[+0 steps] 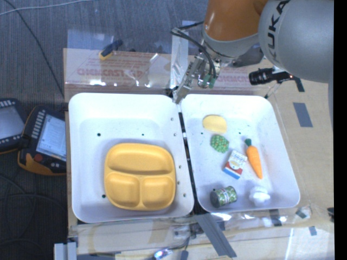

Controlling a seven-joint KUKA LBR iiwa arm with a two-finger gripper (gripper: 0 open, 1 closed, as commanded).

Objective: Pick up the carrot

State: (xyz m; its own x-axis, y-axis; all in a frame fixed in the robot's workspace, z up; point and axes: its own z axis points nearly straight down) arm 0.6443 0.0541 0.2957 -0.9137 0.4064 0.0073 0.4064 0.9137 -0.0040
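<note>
Leftmost, left bin (87,118): one yellow divided tray (140,175). Right bin (276,129): yellow piece (214,123), green ball (219,143), small carton (234,164), carrot (254,158), can (223,196), white item (260,195). Gripper (180,92) above the bins' far edge holds nothing; its opening cannot be made out.

Glossy white plastic bins (124,104) catching glare, matt yellow plastic tray (140,175) sitting smooth, carrot (254,158) looking smooth plastic
</note>
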